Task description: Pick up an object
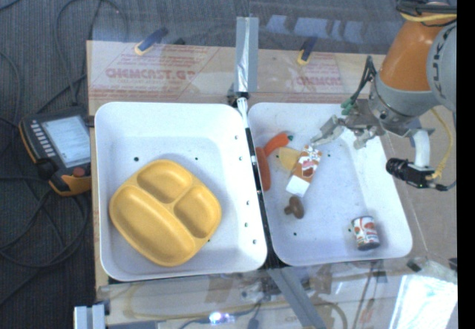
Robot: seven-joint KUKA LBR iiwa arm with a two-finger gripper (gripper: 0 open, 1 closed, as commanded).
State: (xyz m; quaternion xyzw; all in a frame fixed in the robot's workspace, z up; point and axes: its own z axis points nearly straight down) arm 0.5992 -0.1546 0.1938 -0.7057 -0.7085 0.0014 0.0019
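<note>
**One short reach left to the packet**

Hand (332, 129) hovers over the right bin's (386, 194) far side, fingers spread, gripping nothing. The orange-and-white packet (304, 166) lies just left and nearer, long axis running far-to-near, a carrot (274, 143) beside it.

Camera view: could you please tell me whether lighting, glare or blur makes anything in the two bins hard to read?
Camera view: light is even and soft, with a faint shadow beside the yellow tray in the left bin; the right bin shows no strong glare; the small can is slightly soft, its label unreadable; the gripper is dim against the white.
</note>
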